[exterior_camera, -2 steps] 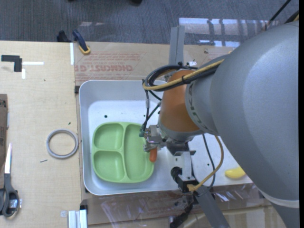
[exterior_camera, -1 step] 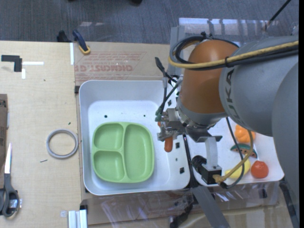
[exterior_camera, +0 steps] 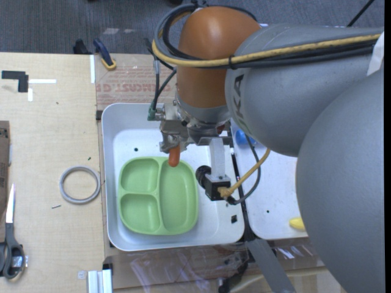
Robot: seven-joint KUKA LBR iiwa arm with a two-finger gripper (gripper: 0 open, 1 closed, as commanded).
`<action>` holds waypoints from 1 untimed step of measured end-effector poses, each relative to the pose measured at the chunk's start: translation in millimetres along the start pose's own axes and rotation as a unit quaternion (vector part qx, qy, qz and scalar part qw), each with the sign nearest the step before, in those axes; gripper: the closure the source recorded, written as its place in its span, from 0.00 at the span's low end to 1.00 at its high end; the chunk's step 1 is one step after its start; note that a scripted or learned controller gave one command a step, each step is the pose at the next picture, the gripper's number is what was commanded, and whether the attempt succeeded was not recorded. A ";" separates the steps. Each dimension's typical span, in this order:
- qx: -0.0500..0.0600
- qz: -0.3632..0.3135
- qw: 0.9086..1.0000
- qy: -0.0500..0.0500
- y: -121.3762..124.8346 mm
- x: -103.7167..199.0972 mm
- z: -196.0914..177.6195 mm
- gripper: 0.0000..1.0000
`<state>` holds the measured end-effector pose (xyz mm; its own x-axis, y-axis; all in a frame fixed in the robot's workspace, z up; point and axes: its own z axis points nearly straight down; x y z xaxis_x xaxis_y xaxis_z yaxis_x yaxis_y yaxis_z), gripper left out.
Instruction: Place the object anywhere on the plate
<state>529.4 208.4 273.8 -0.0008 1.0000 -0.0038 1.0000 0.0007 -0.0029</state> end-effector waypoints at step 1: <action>0.001 0.002 1.000 0.000 -52.3 -57.9 78.2 1.00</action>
